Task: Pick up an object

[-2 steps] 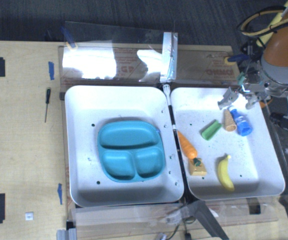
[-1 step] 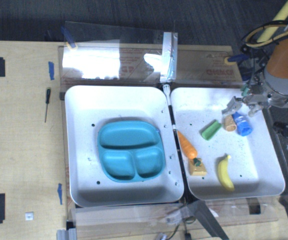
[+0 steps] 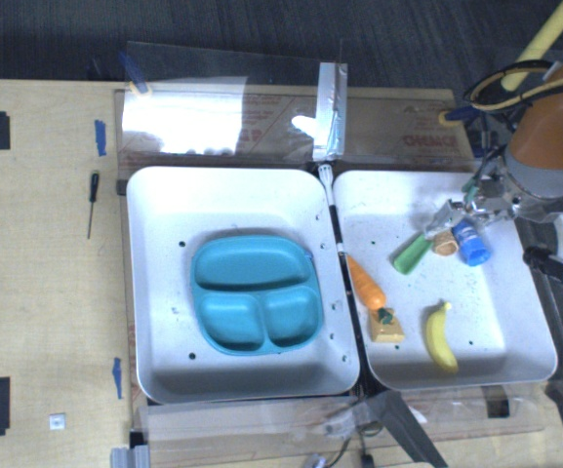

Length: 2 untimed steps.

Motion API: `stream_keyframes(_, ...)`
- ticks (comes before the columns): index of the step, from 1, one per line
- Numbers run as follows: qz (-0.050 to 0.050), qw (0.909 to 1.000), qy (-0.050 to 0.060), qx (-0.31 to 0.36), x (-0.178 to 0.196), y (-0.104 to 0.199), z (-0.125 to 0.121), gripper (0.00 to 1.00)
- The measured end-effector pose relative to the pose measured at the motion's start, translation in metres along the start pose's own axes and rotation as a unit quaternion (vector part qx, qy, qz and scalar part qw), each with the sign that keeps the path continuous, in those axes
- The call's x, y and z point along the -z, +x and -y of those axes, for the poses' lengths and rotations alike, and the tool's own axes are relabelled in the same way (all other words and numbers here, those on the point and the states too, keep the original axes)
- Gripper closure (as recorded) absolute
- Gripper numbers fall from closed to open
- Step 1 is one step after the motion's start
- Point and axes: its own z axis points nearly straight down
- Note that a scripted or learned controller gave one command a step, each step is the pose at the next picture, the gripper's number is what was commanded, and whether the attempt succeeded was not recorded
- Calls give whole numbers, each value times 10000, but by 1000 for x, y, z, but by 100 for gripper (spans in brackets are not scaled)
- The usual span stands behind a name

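Two white bins [image 3: 154, 203] flanked the gripper [image 3: 468, 208], its grasp unreadable, crowding green marker [image 3: 411, 253] and blue bottle [image 3: 471, 245]; it risked nudging both away.

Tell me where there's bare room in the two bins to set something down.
Left bin: bare strips ring the blue divided tray. Right bin: bare near its back-left corner and right of the banana. Crowded around the gripper, green cylinder and blue cap, and beside the carrot.

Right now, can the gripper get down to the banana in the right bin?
Probably yes: the banana lies alone on the bin floor, apart from the carrot, and the gripper hangs farther back in that bin.
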Motion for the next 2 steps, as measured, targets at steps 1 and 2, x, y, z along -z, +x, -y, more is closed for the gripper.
stream_keyframes(1, 56, 10000, -38, -16, 14, -6, -1, 100)
stream_keyframes(2, 44, 9996, 31, 265, 58, 19, 32, 100)
